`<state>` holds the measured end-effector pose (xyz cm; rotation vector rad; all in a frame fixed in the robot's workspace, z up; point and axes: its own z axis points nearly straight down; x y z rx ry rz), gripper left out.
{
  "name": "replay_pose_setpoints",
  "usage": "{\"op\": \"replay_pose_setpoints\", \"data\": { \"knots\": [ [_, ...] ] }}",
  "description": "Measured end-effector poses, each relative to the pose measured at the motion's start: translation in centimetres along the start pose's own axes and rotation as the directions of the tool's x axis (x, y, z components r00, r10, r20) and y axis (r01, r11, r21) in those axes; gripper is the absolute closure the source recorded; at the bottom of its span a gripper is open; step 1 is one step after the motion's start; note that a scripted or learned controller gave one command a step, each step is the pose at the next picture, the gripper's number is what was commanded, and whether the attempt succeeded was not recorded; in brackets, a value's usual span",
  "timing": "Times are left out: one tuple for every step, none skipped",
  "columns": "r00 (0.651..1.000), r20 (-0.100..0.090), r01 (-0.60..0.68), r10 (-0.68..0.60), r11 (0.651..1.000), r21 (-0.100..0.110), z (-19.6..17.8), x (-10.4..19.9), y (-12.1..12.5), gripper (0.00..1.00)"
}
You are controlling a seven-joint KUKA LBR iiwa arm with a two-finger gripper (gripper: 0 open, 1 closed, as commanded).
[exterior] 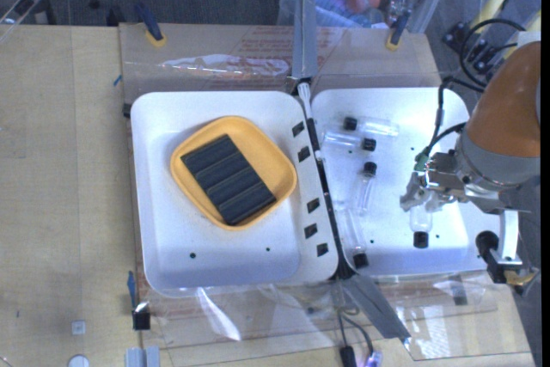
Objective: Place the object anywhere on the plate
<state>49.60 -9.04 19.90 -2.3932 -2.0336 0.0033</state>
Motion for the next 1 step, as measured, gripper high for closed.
{"op": "replay_pose_setpoints", "data": {
  "knots": [
    [1.0,0.0,0.0,0.0,1.0,0.0,-0.01,0.0,0.0,0.0]
  ]
}}
